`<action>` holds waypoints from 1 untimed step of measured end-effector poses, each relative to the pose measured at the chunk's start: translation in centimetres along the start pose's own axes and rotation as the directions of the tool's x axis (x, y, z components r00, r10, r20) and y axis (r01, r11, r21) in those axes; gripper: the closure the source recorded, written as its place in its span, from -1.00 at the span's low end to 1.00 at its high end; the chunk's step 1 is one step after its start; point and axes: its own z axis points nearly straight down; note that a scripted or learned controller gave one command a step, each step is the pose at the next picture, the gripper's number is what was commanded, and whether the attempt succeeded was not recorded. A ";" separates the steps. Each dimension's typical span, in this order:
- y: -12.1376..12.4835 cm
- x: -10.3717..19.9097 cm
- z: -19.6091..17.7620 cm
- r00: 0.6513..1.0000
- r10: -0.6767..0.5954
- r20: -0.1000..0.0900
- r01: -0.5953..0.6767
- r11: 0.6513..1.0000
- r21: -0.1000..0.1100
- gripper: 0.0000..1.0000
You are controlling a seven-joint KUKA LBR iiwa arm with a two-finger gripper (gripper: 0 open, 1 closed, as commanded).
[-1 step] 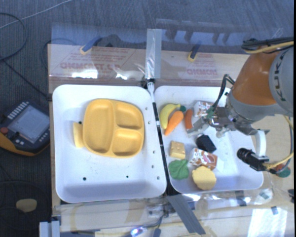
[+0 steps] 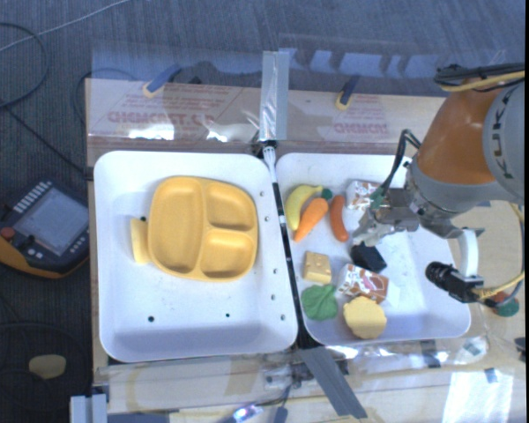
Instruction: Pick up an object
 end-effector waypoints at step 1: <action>0.0 0.0 0.0 1.000 0.000 0.000 0.000 1.000 0.000 -1.00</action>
